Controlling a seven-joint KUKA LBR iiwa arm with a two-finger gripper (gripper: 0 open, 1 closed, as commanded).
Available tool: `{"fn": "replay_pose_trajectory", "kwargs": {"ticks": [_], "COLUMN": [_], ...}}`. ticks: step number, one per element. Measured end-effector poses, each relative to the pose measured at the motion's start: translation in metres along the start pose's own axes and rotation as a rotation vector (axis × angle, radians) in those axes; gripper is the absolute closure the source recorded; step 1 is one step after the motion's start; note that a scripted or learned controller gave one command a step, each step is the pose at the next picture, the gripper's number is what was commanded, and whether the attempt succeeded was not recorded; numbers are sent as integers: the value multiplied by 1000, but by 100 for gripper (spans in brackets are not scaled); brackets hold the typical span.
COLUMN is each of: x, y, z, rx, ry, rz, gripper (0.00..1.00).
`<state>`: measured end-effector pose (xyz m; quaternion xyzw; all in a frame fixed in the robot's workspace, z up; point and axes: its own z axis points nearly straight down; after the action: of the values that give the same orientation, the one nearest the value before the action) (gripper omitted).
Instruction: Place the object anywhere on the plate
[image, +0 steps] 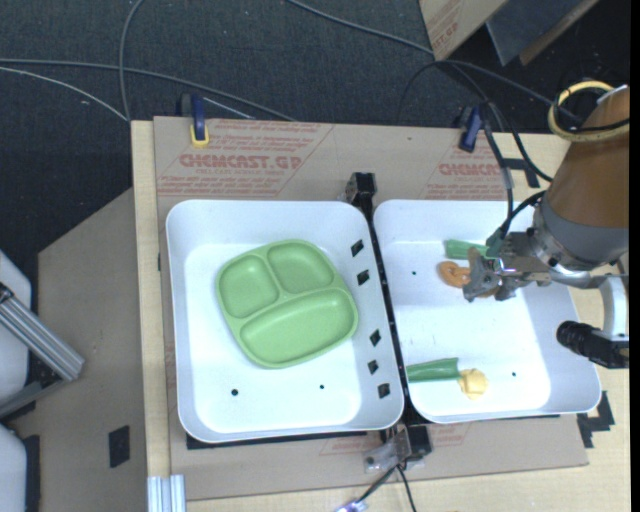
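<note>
A grey robot arm (590, 190) with an orange band reaches in from the right and is cut off by the frame edge; its bulk hides part of the right bin's far corner. The gripper (487, 280) hangs low over the right bin (560, 385), and its metal tip is too small and cluttered to tell whether it is spread or pressed together. Just beside the tip lies a small orange object with a green end (457, 270), partly hidden by the gripper, so contact cannot be judged. Two shallow white bins sit side by side on the bench (250, 145). The left bin (190, 320) holds one green plate (288, 302) with three compartments. The right bin holds two objects: the orange one and, near its front edge, a green and yellow one (446, 374).
</note>
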<state>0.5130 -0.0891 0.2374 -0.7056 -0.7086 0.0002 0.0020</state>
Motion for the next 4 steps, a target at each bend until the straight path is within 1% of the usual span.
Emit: {"fn": "replay_pose_trajectory", "kwargs": {"ticks": [1,2,3,4], "x": [52,111,167,220], "y": [9,2,6,22], "z": [12,13,23,11], "rx": [1,0,-1,-5], "ry": [1,1,0,0], "rz": [-2,-3,-2,-2], "gripper": [100,100,100,100]}}
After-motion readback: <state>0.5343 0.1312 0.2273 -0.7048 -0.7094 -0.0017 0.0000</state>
